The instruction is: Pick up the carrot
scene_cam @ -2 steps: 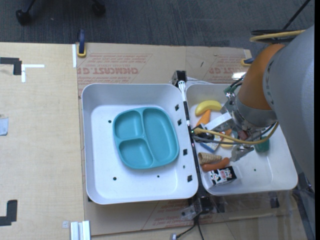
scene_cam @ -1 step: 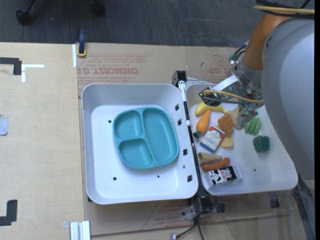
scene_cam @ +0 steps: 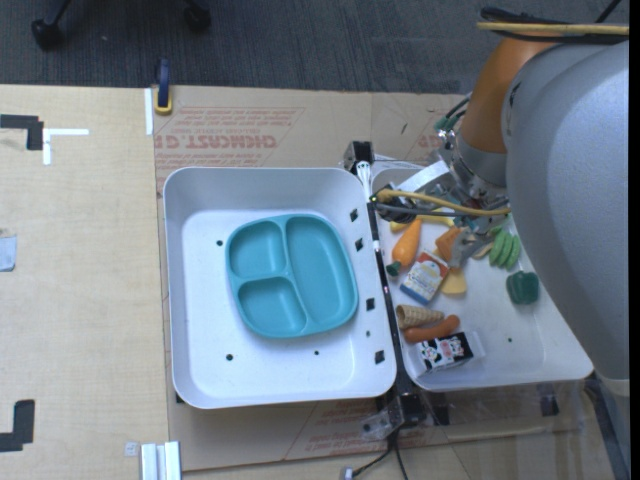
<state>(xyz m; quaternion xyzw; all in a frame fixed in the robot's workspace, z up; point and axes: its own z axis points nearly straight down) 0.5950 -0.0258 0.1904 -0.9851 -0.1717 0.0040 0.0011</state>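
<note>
Dark grey carpet lies beyond the pale wooden bench (black chair legs stand on it).

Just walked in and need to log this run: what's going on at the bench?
A grey robot arm reaches in over the right bin, which holds toy food: a carrot, a hot dog, a small carton and green pieces. Its pincer sits low among these, beside the carrot, but no grasp is visible. The left bin holds a teal divided plate.

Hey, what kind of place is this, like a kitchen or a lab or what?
Probably a robotics lab bench, not a kitchen: a grey robot arm reaches over two white bins, toy food like the carrot fills one, and cardboard lines the bench.
</note>
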